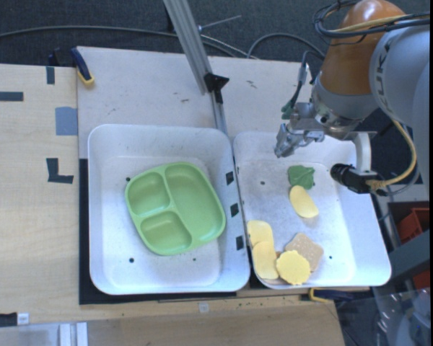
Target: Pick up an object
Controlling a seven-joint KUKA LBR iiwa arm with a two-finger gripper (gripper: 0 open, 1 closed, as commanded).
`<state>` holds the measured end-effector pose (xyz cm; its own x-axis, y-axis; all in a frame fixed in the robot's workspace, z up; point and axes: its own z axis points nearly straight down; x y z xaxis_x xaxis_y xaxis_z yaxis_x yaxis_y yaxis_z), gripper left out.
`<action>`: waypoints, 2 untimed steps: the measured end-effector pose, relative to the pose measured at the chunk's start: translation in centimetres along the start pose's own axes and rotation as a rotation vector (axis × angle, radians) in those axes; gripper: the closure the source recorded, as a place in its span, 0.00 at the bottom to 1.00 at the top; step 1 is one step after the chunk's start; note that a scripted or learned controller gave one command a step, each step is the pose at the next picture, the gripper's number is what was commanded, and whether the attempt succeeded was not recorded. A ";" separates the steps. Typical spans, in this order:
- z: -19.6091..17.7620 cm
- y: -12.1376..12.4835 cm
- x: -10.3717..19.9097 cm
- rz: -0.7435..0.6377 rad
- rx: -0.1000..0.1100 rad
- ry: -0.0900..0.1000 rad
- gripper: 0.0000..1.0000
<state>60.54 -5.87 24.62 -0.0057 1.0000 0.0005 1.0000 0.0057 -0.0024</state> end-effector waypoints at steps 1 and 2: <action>1.5 0.0 5.1 -0.001 0.000 0.001 1.00; 0.7 0.8 10.3 -0.002 -0.002 0.001 1.00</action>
